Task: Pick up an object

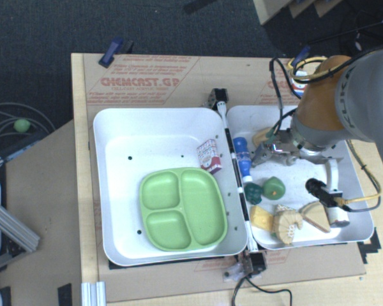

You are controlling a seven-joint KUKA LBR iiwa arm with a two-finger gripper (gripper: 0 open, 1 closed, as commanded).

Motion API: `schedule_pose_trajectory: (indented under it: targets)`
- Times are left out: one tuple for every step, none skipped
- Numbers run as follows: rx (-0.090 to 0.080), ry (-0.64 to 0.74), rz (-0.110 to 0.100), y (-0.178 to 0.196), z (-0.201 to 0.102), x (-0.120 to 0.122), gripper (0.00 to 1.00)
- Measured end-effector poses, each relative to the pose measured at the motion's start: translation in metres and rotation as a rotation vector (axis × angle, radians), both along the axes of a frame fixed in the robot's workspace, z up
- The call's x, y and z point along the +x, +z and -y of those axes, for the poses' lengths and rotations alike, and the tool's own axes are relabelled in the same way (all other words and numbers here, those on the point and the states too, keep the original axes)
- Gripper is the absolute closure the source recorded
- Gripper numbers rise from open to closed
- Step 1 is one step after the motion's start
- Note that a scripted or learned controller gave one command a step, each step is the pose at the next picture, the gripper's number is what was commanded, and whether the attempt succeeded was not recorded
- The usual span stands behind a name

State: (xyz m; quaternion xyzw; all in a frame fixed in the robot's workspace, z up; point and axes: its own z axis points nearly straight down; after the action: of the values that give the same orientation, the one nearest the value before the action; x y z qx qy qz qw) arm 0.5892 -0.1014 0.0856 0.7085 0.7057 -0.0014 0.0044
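The pickable pieces lie loose in the right bin (263,112): a blue bottle (242,155) along its left wall, a dark green lump (252,193) just beside a light green ball (275,187), and at the near edge a yellow chunk (262,218), a tan bristly piece (286,225) and a beige wedge (316,217) in a row. From my remote station I see the gripper (276,152) low over the bin's far half, between the blue bottle and the grey arm (364,94), close above the green ball; I cannot tell how its grip stands, and nothing shows held in it. In the left bin (102,127) a green divided plate (180,208) lies near the front, with a red-and-white packet (208,155) by the right wall. Both bins sit on the desk (147,81), a small blue thing (110,53) at its far left corner.
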Motion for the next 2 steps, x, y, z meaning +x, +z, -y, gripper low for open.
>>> schedule_pose_trajectory:
  targets:
    - [0.009, 0.003, -0.006, -0.0014, 0.0078, -0.0528, 0.0]
    - [0.009, 0.003, -0.004, 0.0086, 0.0075, -0.0522, 1.0]
